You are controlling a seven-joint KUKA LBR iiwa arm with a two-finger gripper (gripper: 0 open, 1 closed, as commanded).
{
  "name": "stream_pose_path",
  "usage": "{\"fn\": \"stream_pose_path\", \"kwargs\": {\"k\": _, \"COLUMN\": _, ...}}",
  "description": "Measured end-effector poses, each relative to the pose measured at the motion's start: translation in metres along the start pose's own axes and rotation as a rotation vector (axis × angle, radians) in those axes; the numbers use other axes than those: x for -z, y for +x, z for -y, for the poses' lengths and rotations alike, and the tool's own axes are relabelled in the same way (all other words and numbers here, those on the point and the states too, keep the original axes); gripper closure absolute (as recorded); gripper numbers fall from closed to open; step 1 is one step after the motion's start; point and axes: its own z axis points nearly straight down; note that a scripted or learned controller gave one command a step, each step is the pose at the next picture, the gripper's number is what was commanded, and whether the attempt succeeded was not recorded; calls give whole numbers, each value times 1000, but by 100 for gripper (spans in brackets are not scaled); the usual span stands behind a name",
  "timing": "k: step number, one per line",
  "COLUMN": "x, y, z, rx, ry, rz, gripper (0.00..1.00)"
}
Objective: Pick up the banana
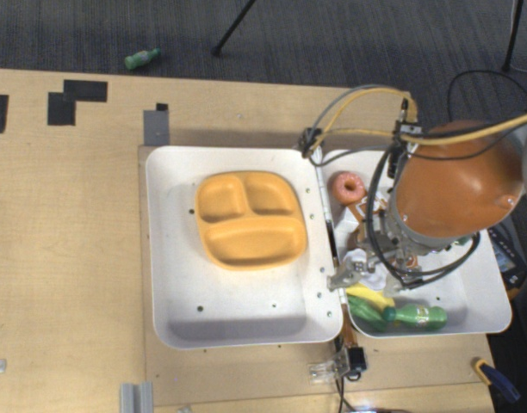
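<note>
In the right bin [492, 317] lie banana [369, 299], green bottle [416, 317], doughnut [347, 187]; fingers' state indiscernible

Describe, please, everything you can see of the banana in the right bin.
The banana is yellow, smooth and plastic-looking, and lies flat near the front edge of the right bin. Its right part is hidden under the arm. A green bottle-like item lies against its front side. The gripper sits just above it.

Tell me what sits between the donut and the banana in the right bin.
In the camera view, the arm's wrist and its looped cables hang over the stretch between the donut and the banana.
</note>
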Motion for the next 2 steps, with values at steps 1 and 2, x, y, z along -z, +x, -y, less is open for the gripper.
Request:
{"fn": "stream_pose_path", "kwargs": {"k": 1, "x": 0, "y": 0, "z": 0, "rx": 0, "ry": 0, "rz": 0, "gripper": 0}}
{"fn": "stream_pose_path", "kwargs": {"k": 2, "x": 0, "y": -52, "z": -7, "rx": 363, "ry": -1, "rz": 1, "gripper": 0}}
